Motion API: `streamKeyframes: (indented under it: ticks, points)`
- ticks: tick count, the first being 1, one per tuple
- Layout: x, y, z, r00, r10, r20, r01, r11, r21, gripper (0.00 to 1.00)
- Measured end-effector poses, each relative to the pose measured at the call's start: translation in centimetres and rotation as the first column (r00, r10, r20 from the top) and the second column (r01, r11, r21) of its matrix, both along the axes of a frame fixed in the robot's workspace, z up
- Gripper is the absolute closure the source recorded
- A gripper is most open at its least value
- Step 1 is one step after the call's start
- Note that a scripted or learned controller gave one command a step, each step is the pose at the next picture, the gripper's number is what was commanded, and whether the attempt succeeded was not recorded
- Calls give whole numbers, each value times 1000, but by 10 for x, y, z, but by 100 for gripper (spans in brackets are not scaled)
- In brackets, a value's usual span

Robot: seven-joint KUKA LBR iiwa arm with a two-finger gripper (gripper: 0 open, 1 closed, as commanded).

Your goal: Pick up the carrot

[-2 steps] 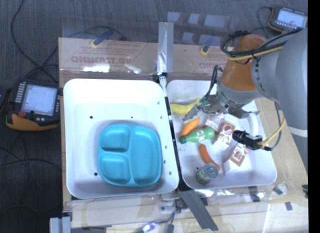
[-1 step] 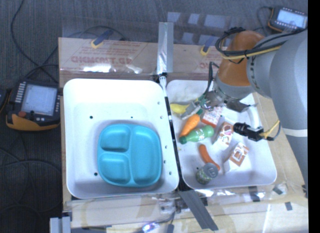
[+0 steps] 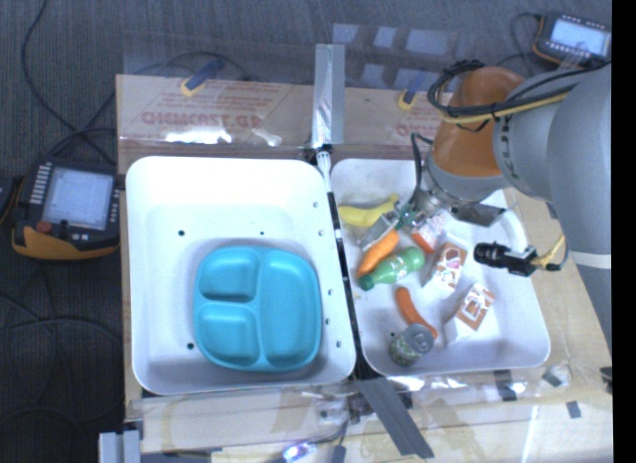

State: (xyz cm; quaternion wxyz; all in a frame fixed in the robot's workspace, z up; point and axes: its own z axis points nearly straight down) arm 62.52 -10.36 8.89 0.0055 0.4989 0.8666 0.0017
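I see the gripper (image 3: 412, 215) low in the right bin (image 3: 517, 352), just beside the carrot (image 3: 379, 249). The carrot lies unlifted, so the pick remains undone.

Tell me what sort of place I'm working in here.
Likely a robotics lab test bench: two white bins taped to cardboard, a teach pendant and loose cables on carpet, and toy food like the carrot.

Two shallow white bins (image 3: 229, 178) of smooth glossy plastic, a turquoise divided plastic tray (image 3: 260, 307) with satin sheen, a small orange carrot (image 3: 379, 249) of smooth plastic, matt brown cardboard sheet (image 3: 224, 113) behind, dark ribbed carpet floor (image 3: 119, 4).
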Motion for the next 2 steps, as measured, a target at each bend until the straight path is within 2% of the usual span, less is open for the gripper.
streamKeyframes:
  ticks: [1,2]
  points:
    - [13,2,0,896,-445,-3,445,896,5,0]
    - [14,2,10,896,-445,-1,445,896,5,100]
